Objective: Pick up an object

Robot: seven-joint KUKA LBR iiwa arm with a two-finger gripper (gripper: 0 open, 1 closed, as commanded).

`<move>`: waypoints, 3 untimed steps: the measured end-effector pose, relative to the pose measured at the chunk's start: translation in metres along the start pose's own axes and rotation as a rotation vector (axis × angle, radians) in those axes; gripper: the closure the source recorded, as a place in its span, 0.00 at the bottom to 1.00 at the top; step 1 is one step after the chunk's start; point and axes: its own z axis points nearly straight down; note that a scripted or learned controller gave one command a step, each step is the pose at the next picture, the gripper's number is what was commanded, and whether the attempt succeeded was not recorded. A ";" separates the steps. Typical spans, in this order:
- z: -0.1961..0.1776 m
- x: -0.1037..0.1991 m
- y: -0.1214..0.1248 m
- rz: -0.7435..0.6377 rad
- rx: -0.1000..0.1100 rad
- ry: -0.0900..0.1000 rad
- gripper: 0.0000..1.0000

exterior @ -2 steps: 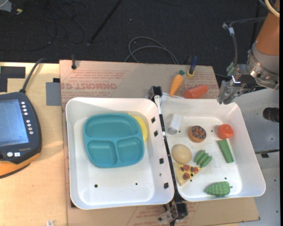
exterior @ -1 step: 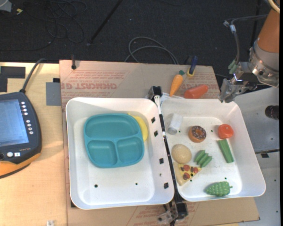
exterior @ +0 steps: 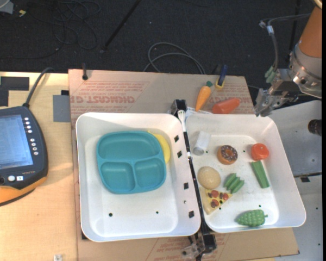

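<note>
My gripper [exterior: 264,103] hangs above the far right corner of the right bin [exterior: 285,145], just outside its rim, with nothing seen in it. Inside that bin lie a white cylinder [exterior: 201,142], a brown donut [exterior: 227,154], a red tomato [exterior: 259,151], a green cucumber [exterior: 259,174], a beige potato [exterior: 209,176], green pea pods [exterior: 234,183], a pizza slice [exterior: 214,200] and a bumpy green piece [exterior: 252,218]. The tomato is the item closest to the gripper.
The left bin [exterior: 92,211] holds a teal divided plate [exterior: 132,161] with a yellow piece [exterior: 163,145] under its right edge. A carrot [exterior: 203,96], a red pepper [exterior: 226,106] and a blue item [exterior: 221,76] lie on the cardboard behind the bins. A tablet [exterior: 11,145] sits far left.
</note>
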 end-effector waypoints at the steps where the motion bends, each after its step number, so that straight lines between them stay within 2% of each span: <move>1: -0.009 0.000 0.000 -0.005 0.001 0.000 1.00; 2: -0.019 0.000 0.000 -0.010 0.002 0.000 1.00; 3: -0.065 0.198 -0.004 0.021 -0.018 0.005 1.00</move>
